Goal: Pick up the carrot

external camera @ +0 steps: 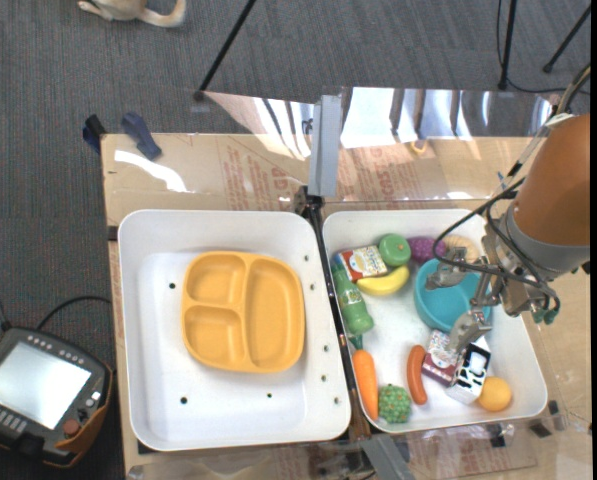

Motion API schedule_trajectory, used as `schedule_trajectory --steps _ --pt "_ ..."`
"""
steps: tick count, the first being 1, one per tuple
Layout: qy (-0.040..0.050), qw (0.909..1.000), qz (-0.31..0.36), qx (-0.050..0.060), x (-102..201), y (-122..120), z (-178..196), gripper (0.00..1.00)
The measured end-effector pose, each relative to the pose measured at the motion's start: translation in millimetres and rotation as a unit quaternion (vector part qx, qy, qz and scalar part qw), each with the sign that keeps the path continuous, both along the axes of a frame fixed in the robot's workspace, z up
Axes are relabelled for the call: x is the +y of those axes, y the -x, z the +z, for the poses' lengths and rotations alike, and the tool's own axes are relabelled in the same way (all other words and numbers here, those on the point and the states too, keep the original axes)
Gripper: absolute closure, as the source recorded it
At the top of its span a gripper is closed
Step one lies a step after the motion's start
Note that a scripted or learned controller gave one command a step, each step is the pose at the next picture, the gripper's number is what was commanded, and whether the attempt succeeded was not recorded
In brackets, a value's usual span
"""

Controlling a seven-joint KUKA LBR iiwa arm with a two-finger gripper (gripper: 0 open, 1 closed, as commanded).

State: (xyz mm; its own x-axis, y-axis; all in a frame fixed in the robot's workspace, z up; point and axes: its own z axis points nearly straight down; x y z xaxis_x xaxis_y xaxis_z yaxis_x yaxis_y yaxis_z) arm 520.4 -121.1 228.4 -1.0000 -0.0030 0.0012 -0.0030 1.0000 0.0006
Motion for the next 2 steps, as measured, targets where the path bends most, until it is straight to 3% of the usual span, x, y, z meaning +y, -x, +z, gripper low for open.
schedule_trajectory --steps 1,2 --pt "-0.0016 1.0000 -0.008 0.006 40 18 -121 0.00" --pt "-0.0007 1.0000 -0.005 0.001 41 14 -107 1.00"
